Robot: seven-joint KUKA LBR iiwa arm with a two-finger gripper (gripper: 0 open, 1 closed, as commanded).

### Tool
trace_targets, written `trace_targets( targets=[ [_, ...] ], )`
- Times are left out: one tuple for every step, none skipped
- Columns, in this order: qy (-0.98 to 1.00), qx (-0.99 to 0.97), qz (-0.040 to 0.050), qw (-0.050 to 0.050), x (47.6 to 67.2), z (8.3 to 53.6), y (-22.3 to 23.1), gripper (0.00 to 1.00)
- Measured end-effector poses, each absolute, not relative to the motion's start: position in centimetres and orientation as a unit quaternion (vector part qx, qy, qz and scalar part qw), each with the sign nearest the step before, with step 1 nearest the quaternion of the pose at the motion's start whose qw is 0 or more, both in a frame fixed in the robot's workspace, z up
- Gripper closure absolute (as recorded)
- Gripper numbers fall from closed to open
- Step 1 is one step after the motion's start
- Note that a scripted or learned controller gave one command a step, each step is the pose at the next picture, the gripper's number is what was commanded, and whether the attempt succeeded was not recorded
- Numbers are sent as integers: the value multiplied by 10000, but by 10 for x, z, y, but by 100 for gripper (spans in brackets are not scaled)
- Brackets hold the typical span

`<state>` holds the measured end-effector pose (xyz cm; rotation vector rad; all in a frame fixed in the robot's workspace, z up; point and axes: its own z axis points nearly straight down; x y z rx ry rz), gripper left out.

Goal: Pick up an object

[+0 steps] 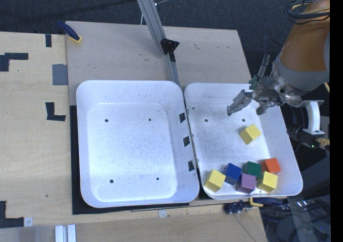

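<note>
My gripper (248, 107) hangs over the upper part of the right bin (214, 128), open, with nothing between its fingers. A lone yellow cube (250, 133) lies just below it on the bin floor. Along the bin's near edge sits a cluster of cubes: yellow (215, 180), blue (233, 172), green (251, 169), purple (247, 182), orange (271, 165) and another yellow (268, 182).
The left bin (131, 141) lies beside the right one, their rims touching at the middle. A slanted metal pole (153, 13) crosses the bench behind the bins. The arm's orange band (305, 37) stands at the right edge.
</note>
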<state>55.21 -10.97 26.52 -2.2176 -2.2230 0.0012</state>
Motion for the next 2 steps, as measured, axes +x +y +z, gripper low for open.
trace_targets(
  targets=[
    [-7079, -7064, 3, 6, 552, 265, -110, 0],
    [-7076, -7066, 20, 19, 548, 220, -104, 0]
  ],
)
